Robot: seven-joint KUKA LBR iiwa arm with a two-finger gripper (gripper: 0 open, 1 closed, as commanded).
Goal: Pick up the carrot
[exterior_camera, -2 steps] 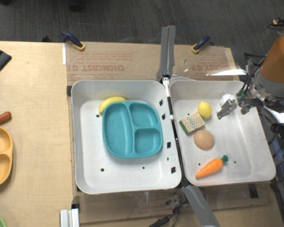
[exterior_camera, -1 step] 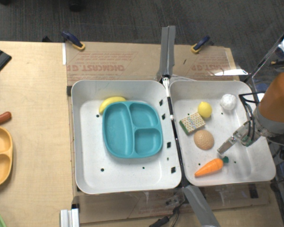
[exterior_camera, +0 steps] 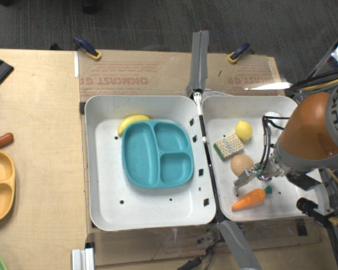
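A: In the lower right of the frame, the carrot (exterior_camera: 249,199) is lying in the right bin (exterior_camera: 287,207), near its front edge, with the thin end pointing left.

B: And the tool (exterior_camera: 243,180)?

A: It is hanging just above and to the left of the carrot, right beside a tan ball (exterior_camera: 241,164). Whether it is released or clenched I cannot tell; nothing is showing between its tips. The carrot is lying apart from it.

B: What else is sitting in that bin?

A: A lemon (exterior_camera: 244,130) is resting toward the back, and a green and yellow sponge (exterior_camera: 229,146) is lying just below it, left of the arm.

B: The other bin?

A: The left bin (exterior_camera: 101,167) is carrying a teal divided plate (exterior_camera: 157,153), tilted a little, with a banana (exterior_camera: 133,121) peeking out from behind its upper left corner.

B: Anything on the tabletop (exterior_camera: 39,94) at far left?

A: An orange divided plate (exterior_camera: 0,187) is showing at the edge, with a sausage (exterior_camera: 0,140) lying above it.
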